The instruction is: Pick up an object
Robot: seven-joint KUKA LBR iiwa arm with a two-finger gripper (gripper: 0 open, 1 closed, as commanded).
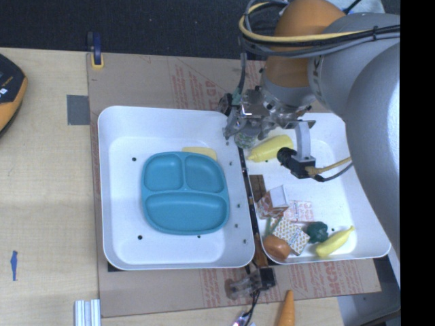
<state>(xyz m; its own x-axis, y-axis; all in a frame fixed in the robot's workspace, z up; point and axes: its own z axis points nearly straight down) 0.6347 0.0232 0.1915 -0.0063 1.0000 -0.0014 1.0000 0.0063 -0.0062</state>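
My gripper (246, 126) hangs over the far left corner of the right bin (353, 182), close to the wall between the two bins. A yellow banana-shaped object (270, 148) lies just right of it, touching or nearly touching it. Near the front of the right bin sit an orange-brown object (274, 247), a checkered packet (291, 236), a dark green object (317, 231), a second yellow banana shape (335, 242) and some small wrappers (280, 200). The grey arm with its orange band (306, 19) hides the bin's far right part.
The left bin (115, 182) holds a blue divided plate (185, 192) with a pale yellow piece (200, 153) at its far edge. An orange carrot shape (287, 311) lies on the bench in front of the bins. A yellow and black device (9, 90) sits at far left.
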